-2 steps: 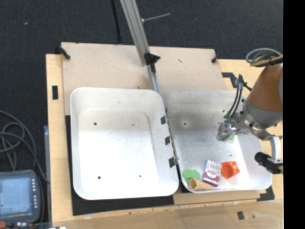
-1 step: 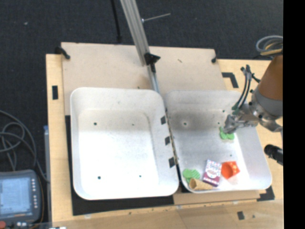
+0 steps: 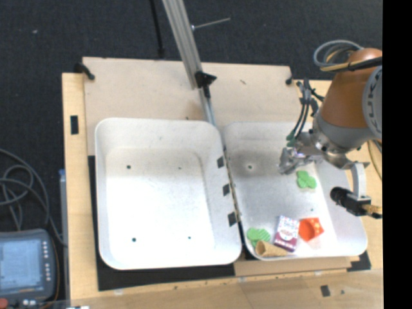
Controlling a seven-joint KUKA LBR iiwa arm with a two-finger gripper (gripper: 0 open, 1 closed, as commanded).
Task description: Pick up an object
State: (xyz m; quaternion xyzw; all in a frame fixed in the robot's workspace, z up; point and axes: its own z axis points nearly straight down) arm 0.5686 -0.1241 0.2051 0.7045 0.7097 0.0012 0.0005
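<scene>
My gripper [image 3: 291, 161] hangs over the upper middle of the right bin [image 3: 257, 153], reaching in from the right. A small green piece [image 3: 306, 180] lies on the bin floor just below and to the right of it, apart from it. Along the bin's front edge lie a red block [image 3: 311, 229], a purple and white box [image 3: 287, 232], a second green piece [image 3: 257, 234] and a tan cone-shaped piece [image 3: 271, 249]. Nothing shows in the gripper.
The left bin [image 3: 161, 192] sits beside the right one, their rims meeting at a divider with black clips [image 3: 228, 188]. A slanted metal pole [image 3: 183, 34] rises from the back of the bench. A screen unit [image 3: 22, 262] stands at the lower left.
</scene>
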